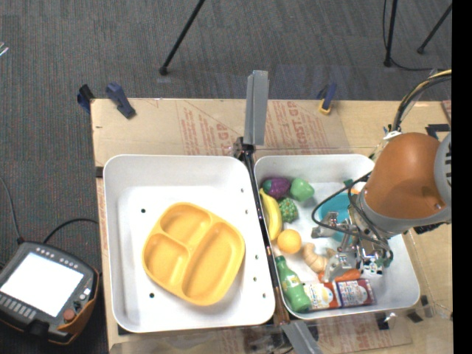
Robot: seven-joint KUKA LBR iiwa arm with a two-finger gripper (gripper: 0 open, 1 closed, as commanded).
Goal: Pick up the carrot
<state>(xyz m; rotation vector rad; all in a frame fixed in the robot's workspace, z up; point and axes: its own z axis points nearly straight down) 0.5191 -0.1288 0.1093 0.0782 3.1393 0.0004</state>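
Two white bins sit side by side on the bench. The left bin has lots of free room around a yellow plate with three parts, which lies in its middle and does not touch the walls.

The right bin is crowded. Along its left wall lie a banana and a green bottle. Near the top are a purple toy and two green toys. An orange ball sits just beside the banana, and a tan toy lies next to the ball. A red and white box lies along the near wall. A blue bowl peeks out from under the arm.

The arm comes in from the right and hangs over the right half of this bin, pointing down. The gripper is low, just above the box. A small orange tip, which may be the carrot, shows right under it, but it is too hidden to be sure. It is hard to see if the gripper is wide or closed
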